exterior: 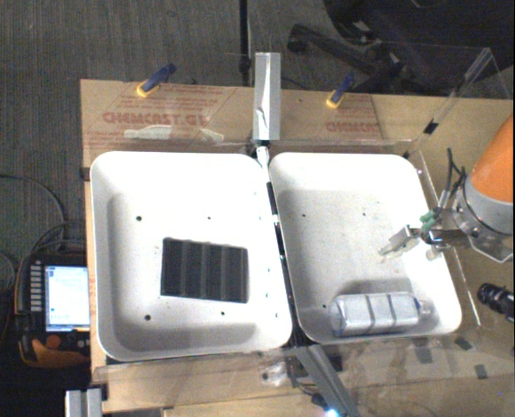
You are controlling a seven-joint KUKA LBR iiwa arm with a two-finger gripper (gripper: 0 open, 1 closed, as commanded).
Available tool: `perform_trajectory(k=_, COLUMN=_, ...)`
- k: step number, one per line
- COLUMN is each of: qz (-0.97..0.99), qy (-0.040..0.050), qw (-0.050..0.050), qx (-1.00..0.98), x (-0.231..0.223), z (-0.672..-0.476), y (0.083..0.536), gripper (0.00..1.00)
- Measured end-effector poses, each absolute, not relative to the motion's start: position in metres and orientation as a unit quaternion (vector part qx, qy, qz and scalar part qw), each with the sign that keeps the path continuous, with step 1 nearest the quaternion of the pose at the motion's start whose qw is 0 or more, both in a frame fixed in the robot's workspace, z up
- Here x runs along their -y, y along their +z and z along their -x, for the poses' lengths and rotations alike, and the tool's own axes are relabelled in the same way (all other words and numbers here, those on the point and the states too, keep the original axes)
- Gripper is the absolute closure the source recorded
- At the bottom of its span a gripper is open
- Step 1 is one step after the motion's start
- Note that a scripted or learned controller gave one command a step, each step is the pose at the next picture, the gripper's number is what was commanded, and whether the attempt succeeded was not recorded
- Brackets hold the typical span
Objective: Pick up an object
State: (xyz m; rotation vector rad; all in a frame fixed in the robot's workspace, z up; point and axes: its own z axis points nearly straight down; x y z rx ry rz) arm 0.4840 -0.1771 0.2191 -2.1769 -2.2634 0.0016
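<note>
I see a flat black rectangular block with ribbed stripes (204,270) in the shallow white plastic bin (118,198) far left of my silver two-finger gripper (402,240). Below the gripper lies a pale grey segmented packet (380,313) in the second white bin (326,181). My arm's band (502,165) is orange. Two blue-and-yellow clamps (155,79) sit on the brown cardboard sheet with red lettering (153,120).

A dark ribbed slab (204,270) lies flat in the left bin; a pale segmented block (380,312) lies flat in the right.

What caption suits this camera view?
Robot arm hovering over the right bin, grey pack below; dark ribbed block in the left bin.
</note>
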Motion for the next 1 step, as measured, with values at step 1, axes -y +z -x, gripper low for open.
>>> perform_trajectory(k=1, qz=0.662, qy=0.0005, qw=0.000, qx=0.750, x=0.1930, z=-0.4839, y=0.1751, gripper=0.00)
